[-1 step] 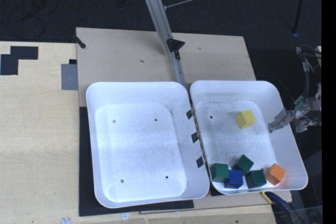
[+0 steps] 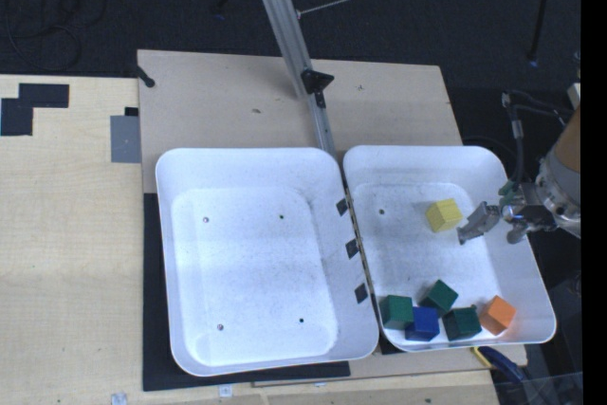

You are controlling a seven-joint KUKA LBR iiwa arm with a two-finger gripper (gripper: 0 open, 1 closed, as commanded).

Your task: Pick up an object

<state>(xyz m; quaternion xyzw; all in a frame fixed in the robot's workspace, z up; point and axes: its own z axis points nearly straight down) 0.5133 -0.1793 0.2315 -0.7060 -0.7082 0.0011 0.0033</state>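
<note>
Small yellow foam cube point(image 2: 443, 215) lies just left of the tool point(image 2: 488, 221); approach step judged. Tool aperture cannot be told; descent over cube is needed next.

arm: enters from right, low | end effector point(image 2: 493, 225): fingers spread apart, nothing between them

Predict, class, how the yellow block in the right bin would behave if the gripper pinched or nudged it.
The yellow block looks cube-shaped with flat faces, so it would probably slide, not roll. It seems rigid and likely light. It sits apart from other pieces, so a nudge should disturb nothing.
</note>
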